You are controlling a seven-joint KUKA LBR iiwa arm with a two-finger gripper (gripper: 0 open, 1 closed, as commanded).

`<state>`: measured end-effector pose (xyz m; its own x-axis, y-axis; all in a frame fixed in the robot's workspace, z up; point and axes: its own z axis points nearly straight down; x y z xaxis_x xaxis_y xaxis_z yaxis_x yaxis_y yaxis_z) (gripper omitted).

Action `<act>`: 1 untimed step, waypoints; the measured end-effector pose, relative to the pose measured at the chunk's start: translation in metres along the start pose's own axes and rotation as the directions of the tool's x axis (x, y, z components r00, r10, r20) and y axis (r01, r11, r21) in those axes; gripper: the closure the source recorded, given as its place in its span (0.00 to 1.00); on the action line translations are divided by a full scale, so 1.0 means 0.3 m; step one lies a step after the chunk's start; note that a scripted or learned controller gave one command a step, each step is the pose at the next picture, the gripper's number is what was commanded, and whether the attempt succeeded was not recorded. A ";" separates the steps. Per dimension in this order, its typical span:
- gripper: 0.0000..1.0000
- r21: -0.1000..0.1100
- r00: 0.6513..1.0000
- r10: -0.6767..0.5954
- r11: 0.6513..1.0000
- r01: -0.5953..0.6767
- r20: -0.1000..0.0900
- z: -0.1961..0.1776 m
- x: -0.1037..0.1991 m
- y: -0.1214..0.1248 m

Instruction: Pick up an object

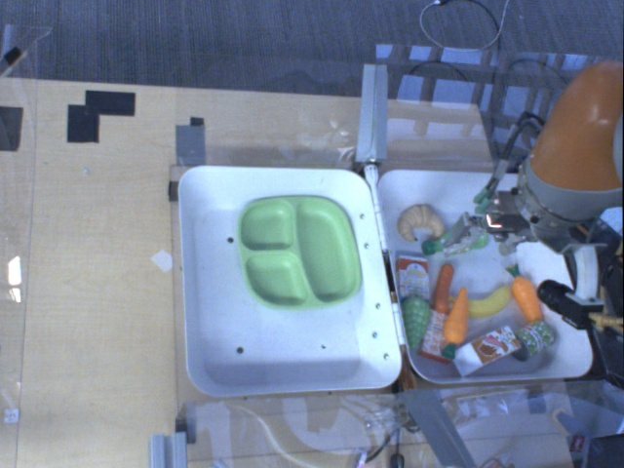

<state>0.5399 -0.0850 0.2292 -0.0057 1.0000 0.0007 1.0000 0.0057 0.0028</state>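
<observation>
Gripper (466, 234) hangs over the right bin (581, 364), near a croissant (420, 222); whether its fingers are open I cannot tell. Below lie carrots (455, 322), a banana (487, 302) and cartons. A green plate (297, 250) sits in the left bin (210, 359).

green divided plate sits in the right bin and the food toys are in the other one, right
Not quite. The camera view shows the green plate in the left bin; the food toys, such as the banana and croissant, are in the right bin.
</observation>
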 end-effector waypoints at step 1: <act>0.00 -0.016 0.983 -0.184 0.983 0.184 0.003 0.434 -0.019 -0.027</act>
<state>0.5322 -0.0907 0.0988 -0.1896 0.9819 -0.0033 0.9817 0.1896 0.0187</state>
